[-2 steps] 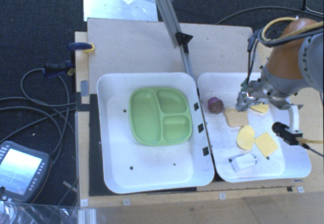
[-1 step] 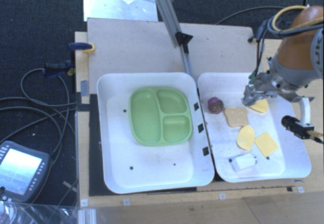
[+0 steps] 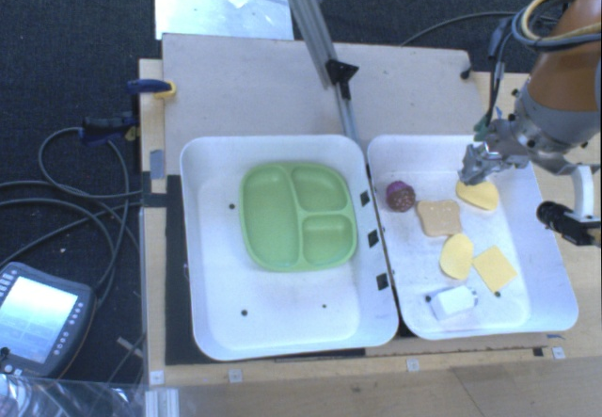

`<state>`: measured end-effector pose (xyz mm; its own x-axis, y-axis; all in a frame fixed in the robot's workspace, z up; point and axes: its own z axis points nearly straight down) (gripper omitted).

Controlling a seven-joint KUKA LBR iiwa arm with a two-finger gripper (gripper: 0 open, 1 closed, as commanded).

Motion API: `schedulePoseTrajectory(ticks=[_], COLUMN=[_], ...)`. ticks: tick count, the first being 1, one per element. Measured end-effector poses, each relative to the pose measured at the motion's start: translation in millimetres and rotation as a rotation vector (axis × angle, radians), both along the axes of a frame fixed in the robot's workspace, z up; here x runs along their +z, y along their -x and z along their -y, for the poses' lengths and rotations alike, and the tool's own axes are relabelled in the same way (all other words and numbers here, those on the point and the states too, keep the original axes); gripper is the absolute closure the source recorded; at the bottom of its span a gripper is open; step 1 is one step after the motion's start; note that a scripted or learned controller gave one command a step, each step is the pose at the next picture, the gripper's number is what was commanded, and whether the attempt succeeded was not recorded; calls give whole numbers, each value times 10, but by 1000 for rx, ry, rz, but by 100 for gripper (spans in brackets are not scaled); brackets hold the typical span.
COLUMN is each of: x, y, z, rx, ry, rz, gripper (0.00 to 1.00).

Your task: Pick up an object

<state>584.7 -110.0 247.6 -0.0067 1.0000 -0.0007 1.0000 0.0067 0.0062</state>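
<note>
Camera view: two white bins side by side on a worktop.
Left bin: a green divided plate.
Right bin: a dark red round piece, a tan toast slice, three yellow pieces, a white block.
End effector: low over the far yellow piece (at the bin's back right); whether it is open or closed, I cannot tell.
Arm: grey and orange, entering from the right.
</note>
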Motion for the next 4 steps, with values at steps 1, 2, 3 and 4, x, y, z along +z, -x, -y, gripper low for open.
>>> schedulePoseTrajectory(ticks=[1,2,3,4], x=[52,-37,22,-85], y=[96,153,370,485], z=[-449,-945,-1426,-2015], rx=[4,4,5,5], ry=[-3,-3,-3,-3], rz=[-5,-5,-6,-7], gripper=[100,100,100,100])
